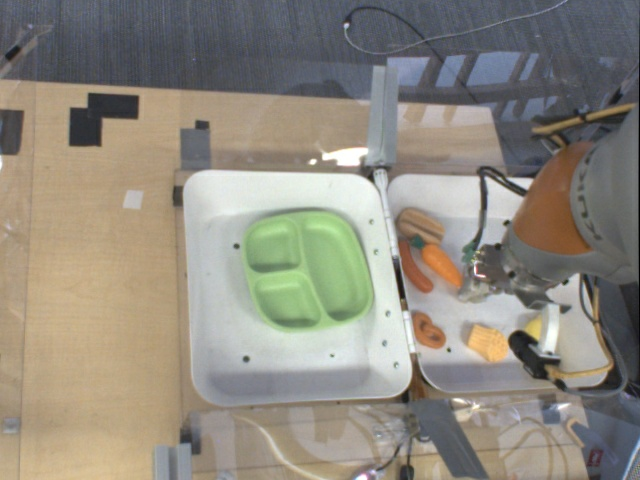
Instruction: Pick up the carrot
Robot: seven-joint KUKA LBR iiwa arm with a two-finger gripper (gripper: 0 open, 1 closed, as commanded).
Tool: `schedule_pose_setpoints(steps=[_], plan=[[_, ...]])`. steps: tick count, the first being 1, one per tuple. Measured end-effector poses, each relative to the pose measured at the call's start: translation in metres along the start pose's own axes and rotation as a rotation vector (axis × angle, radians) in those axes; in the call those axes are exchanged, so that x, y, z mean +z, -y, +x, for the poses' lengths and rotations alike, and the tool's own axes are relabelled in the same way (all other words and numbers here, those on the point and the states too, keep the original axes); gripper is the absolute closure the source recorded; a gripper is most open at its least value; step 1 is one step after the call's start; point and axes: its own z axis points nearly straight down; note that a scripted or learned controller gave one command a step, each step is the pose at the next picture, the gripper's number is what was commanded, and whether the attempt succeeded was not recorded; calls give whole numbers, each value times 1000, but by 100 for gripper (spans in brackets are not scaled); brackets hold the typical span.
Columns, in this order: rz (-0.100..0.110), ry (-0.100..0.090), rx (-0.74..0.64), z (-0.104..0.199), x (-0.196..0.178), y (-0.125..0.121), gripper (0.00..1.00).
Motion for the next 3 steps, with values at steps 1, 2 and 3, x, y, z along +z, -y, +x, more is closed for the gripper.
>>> schedule_pose_setpoints(steps=[1, 2, 3], plan=[[-3, 0, -7, 1, -11, -2, 100], [-3, 0, -7, 1, -11, -1, 0], [8, -1, -96, 47, -95, -26, 0]])
